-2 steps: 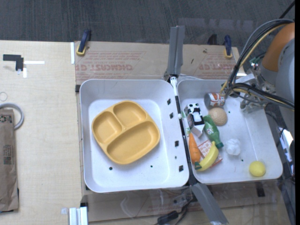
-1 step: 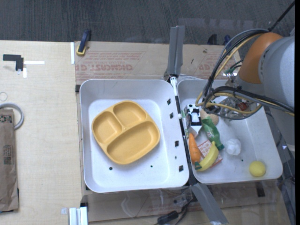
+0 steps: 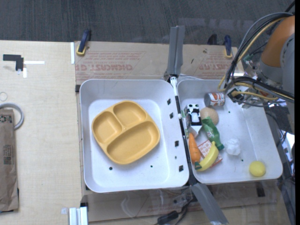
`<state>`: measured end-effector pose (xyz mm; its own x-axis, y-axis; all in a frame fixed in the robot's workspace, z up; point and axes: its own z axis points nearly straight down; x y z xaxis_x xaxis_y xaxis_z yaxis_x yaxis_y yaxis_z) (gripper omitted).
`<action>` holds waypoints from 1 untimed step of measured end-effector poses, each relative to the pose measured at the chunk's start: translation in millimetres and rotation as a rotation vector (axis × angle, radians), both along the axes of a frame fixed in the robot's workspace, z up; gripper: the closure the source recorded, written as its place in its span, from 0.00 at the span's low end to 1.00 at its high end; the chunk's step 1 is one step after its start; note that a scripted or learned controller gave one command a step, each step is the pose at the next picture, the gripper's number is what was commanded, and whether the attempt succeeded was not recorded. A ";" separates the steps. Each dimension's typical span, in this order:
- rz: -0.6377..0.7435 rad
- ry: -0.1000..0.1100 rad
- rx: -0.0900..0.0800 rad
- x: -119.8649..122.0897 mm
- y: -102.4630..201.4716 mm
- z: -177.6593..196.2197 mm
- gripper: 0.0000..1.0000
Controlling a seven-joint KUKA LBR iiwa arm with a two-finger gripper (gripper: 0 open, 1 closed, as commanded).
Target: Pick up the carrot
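The carrot [image 3: 193,147] is a small orange cone lying against the left wall of the right bin [image 3: 262,139], its tip pointing toward the front. A banana [image 3: 209,157] touches its near end, and a green packet [image 3: 213,134] lies just to its right. The grey arm with its orange band [image 3: 277,41] hangs over the bin's far right corner, wrapped in cables. Its gripper [image 3: 233,93] sits low beside a small can [image 3: 215,98], well behind and to the right of the carrot. Cables hide much of the gripper.
A yellow divided plate [image 3: 125,132] lies in the left bin [image 3: 89,125]. The right bin also holds a black-and-white toy [image 3: 193,115], a beige round item [image 3: 209,115], a white crumpled piece [image 3: 233,147] and a yellow ball [image 3: 257,168].
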<state>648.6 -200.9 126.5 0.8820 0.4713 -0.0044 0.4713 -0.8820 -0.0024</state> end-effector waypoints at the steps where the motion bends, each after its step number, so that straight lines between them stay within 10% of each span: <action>1: 0.364 0.000 0.002 -6.1 -21.5 -4.9 1.00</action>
